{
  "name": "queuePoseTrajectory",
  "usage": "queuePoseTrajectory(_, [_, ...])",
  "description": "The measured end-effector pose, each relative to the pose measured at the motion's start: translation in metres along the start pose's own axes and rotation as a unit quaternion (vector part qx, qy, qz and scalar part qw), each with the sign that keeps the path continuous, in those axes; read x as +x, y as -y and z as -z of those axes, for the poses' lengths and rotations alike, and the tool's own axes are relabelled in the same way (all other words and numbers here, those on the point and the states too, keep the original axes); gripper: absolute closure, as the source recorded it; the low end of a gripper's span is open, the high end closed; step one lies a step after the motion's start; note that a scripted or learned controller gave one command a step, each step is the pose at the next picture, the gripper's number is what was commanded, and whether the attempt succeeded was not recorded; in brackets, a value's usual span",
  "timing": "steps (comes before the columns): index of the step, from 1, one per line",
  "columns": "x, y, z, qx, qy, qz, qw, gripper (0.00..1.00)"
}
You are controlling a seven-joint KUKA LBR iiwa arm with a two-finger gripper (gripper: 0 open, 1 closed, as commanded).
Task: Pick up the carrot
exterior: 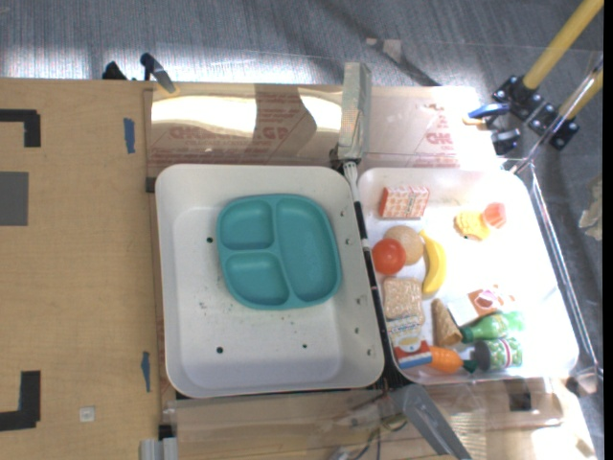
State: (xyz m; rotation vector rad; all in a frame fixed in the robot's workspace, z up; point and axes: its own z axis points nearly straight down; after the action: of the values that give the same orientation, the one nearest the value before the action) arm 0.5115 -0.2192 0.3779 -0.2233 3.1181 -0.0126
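The carrot (444, 358) is a small orange piece lying flat near the front edge of the right bin (541, 257). It sits between a white, blue and red carton (410, 339) on its left and a dark green bottle (498, 355) on its right, close to both. A brown wedge of bread (445, 324) lies just behind it.
The right bin also holds a red tomato (388, 256), a banana (435, 264), a cracker (402, 297), a red box (403, 201) and a second green bottle (493, 328). A teal divided plate (278, 250) rests in the left bin (187, 353). Black clamps (522, 113) stand at the back right.
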Motion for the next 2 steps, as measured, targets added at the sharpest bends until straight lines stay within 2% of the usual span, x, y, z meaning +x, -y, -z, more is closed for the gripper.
queuePoseTrajectory(1, [0.002,-0.07,-0.118,-0.007,-0.008,0.003,0.9999,1.0])
queuePoseTrajectory(2, [0.024,0.004,-0.001,0.0,0.0,-0.058,0.9983,1.0])
